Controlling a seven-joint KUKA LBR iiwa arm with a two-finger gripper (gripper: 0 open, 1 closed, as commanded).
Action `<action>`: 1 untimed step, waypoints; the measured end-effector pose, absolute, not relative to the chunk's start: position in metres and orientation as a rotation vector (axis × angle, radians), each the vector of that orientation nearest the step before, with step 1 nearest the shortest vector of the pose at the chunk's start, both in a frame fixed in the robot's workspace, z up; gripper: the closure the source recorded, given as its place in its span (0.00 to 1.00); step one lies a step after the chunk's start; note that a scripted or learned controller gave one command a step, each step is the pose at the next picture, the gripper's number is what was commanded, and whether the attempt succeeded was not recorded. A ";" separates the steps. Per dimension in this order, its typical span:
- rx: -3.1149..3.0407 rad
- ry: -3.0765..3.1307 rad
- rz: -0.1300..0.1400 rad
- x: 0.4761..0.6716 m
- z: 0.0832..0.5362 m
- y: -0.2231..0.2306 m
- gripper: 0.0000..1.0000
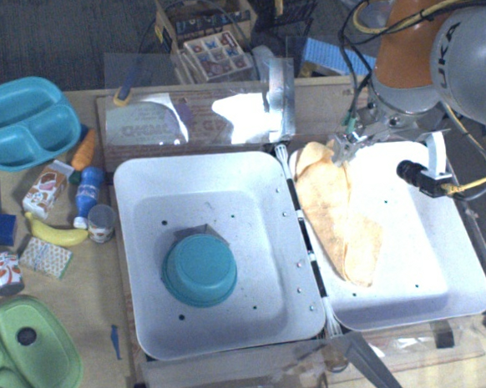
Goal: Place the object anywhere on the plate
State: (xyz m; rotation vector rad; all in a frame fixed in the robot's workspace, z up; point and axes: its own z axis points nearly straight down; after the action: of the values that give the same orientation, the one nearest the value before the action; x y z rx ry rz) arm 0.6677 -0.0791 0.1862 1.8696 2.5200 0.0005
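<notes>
A teal round plate (200,269) sits in the middle of the left bin (143,197). A limp tan, cloth-like object (338,215) lies along the left side of the right bin (435,291), running from the far left corner toward the near middle. My gripper (343,145) is low over the far end of the right bin, right at the upper edge of the tan object. Glare and the wrist hide the contact point. The grey arm with its orange band (410,25) comes in from the upper right.
A black cable connector (419,175) hangs over the right bin's far right. Left of the bins lie a blue divided tray (24,122), a banana (55,230), small cans and cartons, and a green tray (26,361). A shiny foil panel (195,117) stands behind the left bin.
</notes>
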 end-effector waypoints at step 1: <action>2.041 2.389 0.000 0.646 0.186 -0.067 1.00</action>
State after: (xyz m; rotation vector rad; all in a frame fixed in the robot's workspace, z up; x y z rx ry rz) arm 0.6464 -0.0669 0.1857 2.0408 2.3891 -0.0002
